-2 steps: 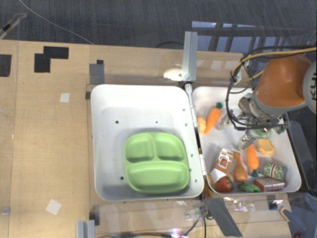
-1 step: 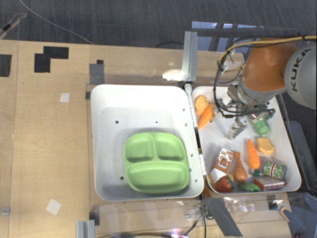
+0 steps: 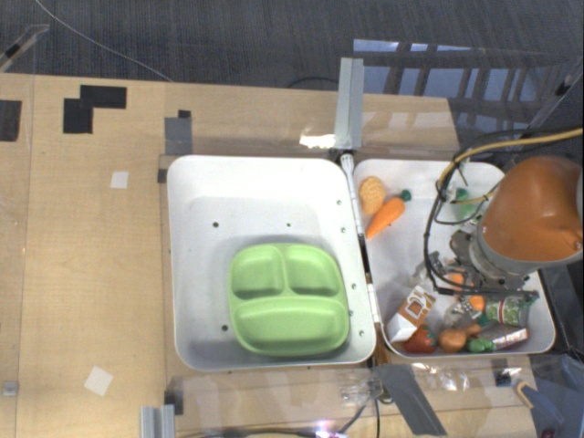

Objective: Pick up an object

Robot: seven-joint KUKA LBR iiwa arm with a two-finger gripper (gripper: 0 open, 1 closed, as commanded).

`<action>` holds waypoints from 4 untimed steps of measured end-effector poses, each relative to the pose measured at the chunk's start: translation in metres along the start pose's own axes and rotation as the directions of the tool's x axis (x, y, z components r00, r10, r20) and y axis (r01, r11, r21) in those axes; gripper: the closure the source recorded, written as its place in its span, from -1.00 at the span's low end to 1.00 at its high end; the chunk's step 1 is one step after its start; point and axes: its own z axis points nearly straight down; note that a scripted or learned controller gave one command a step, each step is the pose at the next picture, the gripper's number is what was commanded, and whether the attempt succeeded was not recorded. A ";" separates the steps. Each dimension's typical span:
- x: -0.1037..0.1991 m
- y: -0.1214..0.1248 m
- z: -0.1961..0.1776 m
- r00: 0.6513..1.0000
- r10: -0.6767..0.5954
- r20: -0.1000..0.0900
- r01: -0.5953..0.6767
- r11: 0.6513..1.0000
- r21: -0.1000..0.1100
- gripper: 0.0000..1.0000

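Note:
The right bin (image 3: 401,245) holds small toy foods. An orange carrot (image 3: 385,215) lies near its left wall, with a tan bread-like piece (image 3: 371,192) just above it. In the bin's front corner sit a white-and-orange packet (image 3: 412,309), a red piece (image 3: 421,341), a brown piece (image 3: 453,339) and a green-labelled can (image 3: 505,311). My arm, with its orange band (image 3: 536,210), hangs over the right half of this bin. The gripper (image 3: 470,292) points down among the front items, hidden mostly by the wrist.
The left bin (image 3: 196,245) bears a green divided plate (image 3: 288,297) in its front half. A metal post (image 3: 349,99) stands behind the wall between the bins. Black and yellow cables (image 3: 447,190) loop beside the wrist. Wooden bench surface (image 3: 82,272) stretches to the left.

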 end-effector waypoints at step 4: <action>-0.095 0.038 -0.166 0.997 -0.073 0.001 0.073 0.997 -0.006 1.00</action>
